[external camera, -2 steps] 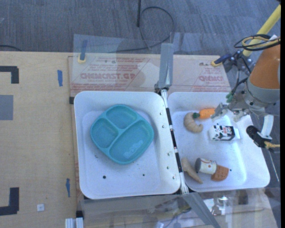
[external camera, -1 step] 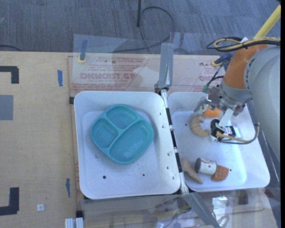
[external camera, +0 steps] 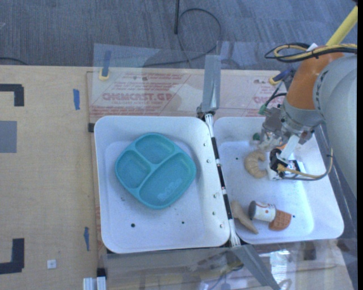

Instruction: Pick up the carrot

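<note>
nearest the camera, along the front of the right-hand shallow white bin (external camera: 323,218), three small things lie in a row: a tan cone-shaped piece (external camera: 244,218) lying close by the bin's left wall, a short white and brown cylinder (external camera: 262,211) just beside it, and touching that on its right a stubby orange-brown piece (external camera: 280,220), which by its colour looks to be the carrot, though it is too small to be sure. it lies on the bin floor, well apart from the gripper. the left-hand shallow white bin (external camera: 113,226) holds a round teal plastic plate with three compartments (external camera: 156,170), lying flat near the bin's middle. further back in the right bin lies a curved tan croissant-shaped piece (external camera: 255,164). the gripper (external camera: 272,141) hangs just behind and to the right of that croissant-shaped piece, below the grey arm's orange band (external camera: 303,85); whether the gripper is open or closed cannot be told, and nothing is seen held in it. both bins rest on a pale wooden counter (external camera: 45,170) marked with strips of black and blue tape. behind the bins lies a clear sheet with red lettering (external camera: 142,93), and beyond it grey carpet with a looped black cable (external camera: 195,17).
</note>
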Controlling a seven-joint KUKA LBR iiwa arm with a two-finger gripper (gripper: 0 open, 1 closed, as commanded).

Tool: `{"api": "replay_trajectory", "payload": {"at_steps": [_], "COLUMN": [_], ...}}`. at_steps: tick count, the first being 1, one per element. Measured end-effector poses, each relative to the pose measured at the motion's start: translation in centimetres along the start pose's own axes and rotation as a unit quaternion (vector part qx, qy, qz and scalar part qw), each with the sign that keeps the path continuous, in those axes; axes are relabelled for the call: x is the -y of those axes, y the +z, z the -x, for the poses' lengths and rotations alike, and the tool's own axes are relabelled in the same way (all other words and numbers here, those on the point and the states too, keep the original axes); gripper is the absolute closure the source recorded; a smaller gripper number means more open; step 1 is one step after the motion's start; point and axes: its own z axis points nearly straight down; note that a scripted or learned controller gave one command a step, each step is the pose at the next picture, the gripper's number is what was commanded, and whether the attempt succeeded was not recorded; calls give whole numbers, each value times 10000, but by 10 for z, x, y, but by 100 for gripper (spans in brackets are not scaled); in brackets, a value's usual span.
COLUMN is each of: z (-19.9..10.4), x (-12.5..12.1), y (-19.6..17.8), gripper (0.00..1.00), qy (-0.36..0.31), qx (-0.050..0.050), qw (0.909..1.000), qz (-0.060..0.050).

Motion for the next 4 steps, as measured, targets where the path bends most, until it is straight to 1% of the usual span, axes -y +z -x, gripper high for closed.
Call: {"api": "replay_trajectory", "payload": {"at_steps": [1, 2, 3, 4], "z": [46, -21, 13, 39], "x": [30, 68, 128, 169], "y": [-47, -14, 6, 8], "gripper": [100, 100, 100, 100], "qy": [-130, -380, -267, -573], "qx": [-1, -6, -26, -27], "qw": [9999, 9993, 9996, 9983], "qz": [-42, -8, 77, 32]}}
